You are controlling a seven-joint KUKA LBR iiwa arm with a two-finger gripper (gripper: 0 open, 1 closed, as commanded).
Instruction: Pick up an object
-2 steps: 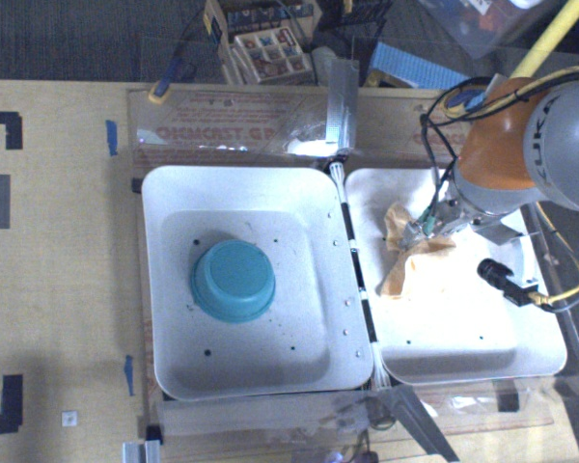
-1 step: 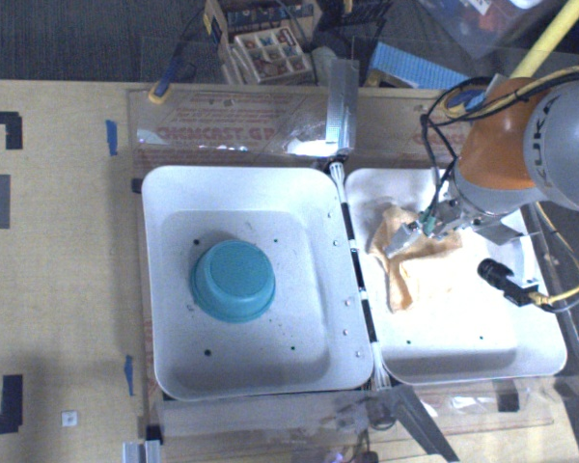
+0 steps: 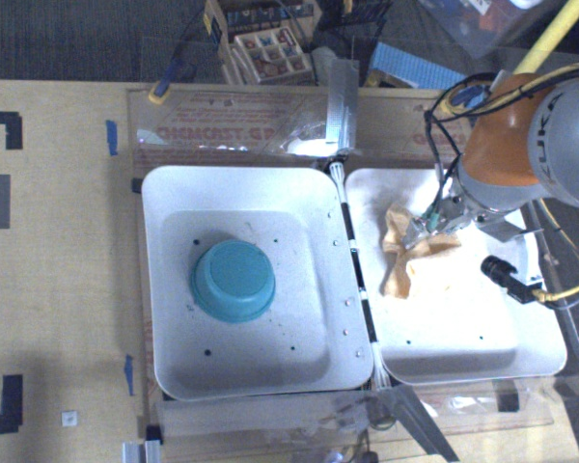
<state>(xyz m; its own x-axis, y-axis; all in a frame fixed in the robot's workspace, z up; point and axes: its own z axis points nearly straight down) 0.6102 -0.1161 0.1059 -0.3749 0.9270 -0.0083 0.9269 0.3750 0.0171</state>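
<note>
Camera view: gripper (image 3: 430,222) on tan cloth (image 3: 405,249), grip indiscernible; teal bowl (image 3: 234,279) well apart in left bin (image 3: 174,201).

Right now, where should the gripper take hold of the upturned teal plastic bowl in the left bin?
Grip the teal bowl at its outer rim, from straight above. It sits mouth-down, its flat base offering nothing to pinch, and the left white bin's floor around it is open.

Teal bowl (image 3: 234,280) upside down in left bin (image 3: 174,210); behind that bin, a clear plastic sheet (image 3: 232,133), possibly a bag.
</note>
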